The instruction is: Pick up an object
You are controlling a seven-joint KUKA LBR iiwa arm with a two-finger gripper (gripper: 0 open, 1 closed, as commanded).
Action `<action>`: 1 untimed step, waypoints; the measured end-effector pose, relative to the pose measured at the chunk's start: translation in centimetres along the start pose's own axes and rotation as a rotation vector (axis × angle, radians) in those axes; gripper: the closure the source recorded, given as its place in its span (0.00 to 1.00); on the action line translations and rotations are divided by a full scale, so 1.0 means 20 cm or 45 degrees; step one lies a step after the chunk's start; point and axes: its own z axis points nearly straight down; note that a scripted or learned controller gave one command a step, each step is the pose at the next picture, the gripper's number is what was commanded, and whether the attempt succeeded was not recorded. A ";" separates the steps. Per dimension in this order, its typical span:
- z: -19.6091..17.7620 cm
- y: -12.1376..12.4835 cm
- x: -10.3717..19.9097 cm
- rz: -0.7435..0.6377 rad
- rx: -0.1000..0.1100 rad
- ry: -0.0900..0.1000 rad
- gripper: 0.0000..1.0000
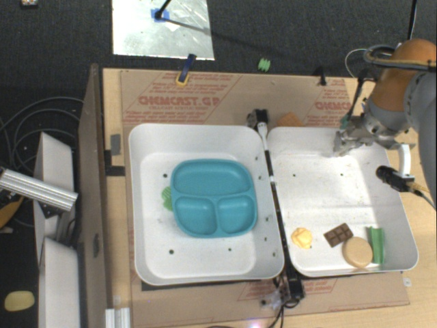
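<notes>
Pincer [343,141] at right bin's [321,176] two o'clock, jaw state impossible to tell, nothing visibly held; brown chocolate block [338,235] at five o'clock beside tan round cookie [357,253] looks light, rigid, probably best pinched across its short sides.
</notes>
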 end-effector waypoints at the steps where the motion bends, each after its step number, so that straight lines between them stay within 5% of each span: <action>1: -0.43 0.00 0.21 -0.004 -0.001 0.003 1.00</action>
